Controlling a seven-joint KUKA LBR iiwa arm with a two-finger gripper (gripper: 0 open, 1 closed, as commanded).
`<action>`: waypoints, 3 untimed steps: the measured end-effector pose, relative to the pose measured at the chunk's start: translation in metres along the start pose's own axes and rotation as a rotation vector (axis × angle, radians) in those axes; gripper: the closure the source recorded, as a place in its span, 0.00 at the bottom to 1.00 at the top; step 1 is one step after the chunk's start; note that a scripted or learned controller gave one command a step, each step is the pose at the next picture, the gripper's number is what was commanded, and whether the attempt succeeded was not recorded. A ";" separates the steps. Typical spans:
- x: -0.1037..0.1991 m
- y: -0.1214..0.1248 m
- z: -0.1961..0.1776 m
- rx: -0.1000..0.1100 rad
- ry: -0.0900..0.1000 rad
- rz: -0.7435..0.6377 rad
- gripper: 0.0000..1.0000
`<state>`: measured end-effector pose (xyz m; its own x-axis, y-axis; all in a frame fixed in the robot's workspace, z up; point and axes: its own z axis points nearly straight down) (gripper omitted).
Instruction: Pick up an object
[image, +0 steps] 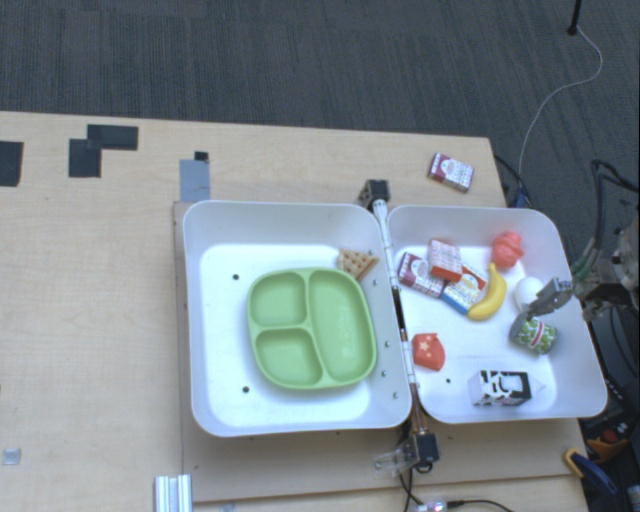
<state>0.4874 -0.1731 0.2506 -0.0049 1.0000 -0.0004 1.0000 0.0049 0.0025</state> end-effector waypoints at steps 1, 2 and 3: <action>0.019 0.007 0.126 0.003 0.002 0.003 0.00; 0.062 0.001 0.164 -0.004 -0.001 0.003 0.00; 0.062 0.004 0.152 -0.011 -0.002 0.001 1.00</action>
<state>0.4912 -0.1113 0.0983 -0.0035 1.0000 -0.0019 0.9999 0.0035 0.0131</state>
